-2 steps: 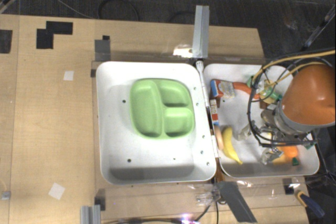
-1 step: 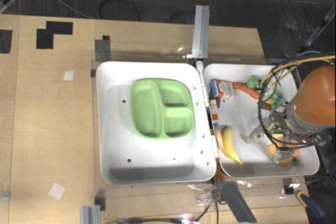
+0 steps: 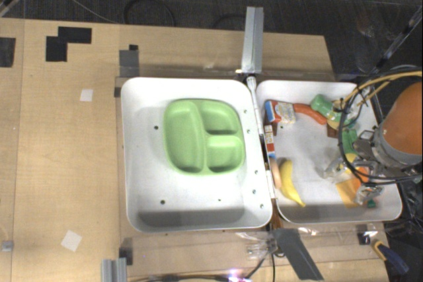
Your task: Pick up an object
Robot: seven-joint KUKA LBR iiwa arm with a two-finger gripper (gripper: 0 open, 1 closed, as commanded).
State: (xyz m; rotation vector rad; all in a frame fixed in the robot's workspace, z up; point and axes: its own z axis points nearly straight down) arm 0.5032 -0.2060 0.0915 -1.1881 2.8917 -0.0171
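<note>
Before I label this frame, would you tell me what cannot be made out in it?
- Gripper: cables and the wrist cover it in the camera view, so its finger state is unclear.
- Orange item under it: partly covered, identity uncertain.
- Carton by the banana: print too small to read.

bench (image 3: 59,162) (light wood) | left bin (image 3: 142,208) | right bin (image 3: 310,211)

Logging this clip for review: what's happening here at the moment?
The arm's end effector is down in the right bin, at its right side among small items. A banana and a toy carrot lie untouched there. The left bin holds a green divided tray. Whether anything is grasped isn't clear.
</note>
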